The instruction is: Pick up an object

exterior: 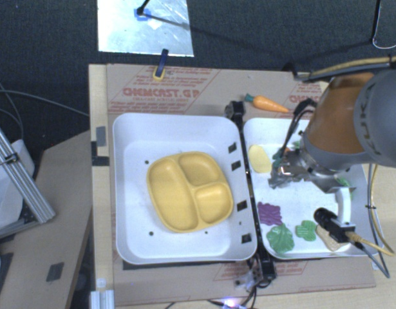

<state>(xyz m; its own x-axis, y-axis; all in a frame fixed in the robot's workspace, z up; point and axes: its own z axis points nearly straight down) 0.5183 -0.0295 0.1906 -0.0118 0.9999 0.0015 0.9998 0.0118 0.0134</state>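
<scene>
My gripper (279, 174) hangs low over the right bin (262, 131), near its left side. Just to the upper left of it lies a pale yellow oval piece (259, 158), very close to the gripper. Nearer the front of the bin lie a purple grape cluster (270, 212), a green leafy piece (281, 237) and a smaller green piece (306, 230). The grey arm with its orange band (336, 121) covers the right half of this bin.
The left bin (130, 237) holds a yellow divided plate (189, 190). An orange carrot (269, 103) lies on the cardboard behind the right bin, outside it. A metal sheet (145, 18) lies on the dark floor at the back.
</scene>
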